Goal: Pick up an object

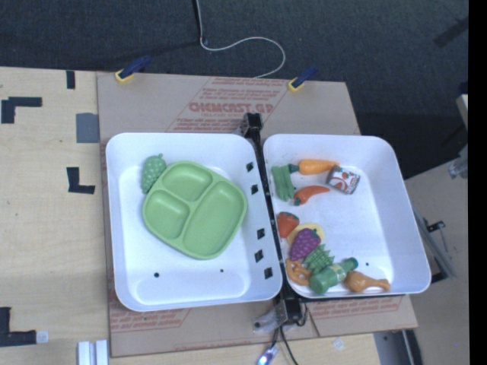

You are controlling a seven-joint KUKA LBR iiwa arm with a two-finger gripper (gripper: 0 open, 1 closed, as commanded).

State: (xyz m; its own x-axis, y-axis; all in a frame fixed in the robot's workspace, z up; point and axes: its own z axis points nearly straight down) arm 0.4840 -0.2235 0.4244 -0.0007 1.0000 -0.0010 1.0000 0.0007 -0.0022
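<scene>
You have the whole pick still ahead of you, as far as I can judge: every toy lies loose, with the green sectioned plate (195, 210) and a green bunch of grapes (153, 171) touching its upper-left rim in the left bin (122, 226), and the small can (342, 179), the orange carrot (317, 166), the purple grapes (303, 243) and the rest crowded along the left side of the right bin (396, 226). The pile near that bin's lower edge overlaps so much that you cannot separate its pieces, and I cannot tell you the gripper's state.
</scene>
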